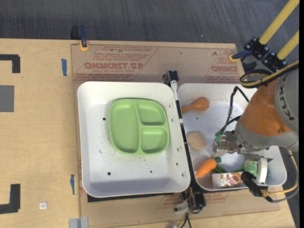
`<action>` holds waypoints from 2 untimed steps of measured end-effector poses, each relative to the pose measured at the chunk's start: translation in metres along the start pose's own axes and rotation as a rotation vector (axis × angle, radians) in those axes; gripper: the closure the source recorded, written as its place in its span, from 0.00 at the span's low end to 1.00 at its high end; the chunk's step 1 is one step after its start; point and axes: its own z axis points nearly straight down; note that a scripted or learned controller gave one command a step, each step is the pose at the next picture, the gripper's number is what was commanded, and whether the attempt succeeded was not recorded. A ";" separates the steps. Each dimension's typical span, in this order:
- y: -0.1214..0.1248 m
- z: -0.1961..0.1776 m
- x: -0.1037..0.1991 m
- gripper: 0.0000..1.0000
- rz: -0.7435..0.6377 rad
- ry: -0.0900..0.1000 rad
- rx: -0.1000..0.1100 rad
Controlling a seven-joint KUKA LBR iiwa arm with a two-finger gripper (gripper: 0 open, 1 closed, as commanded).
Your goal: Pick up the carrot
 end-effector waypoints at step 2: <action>-0.002 0.012 -0.008 0.00 0.547 -0.002 0.008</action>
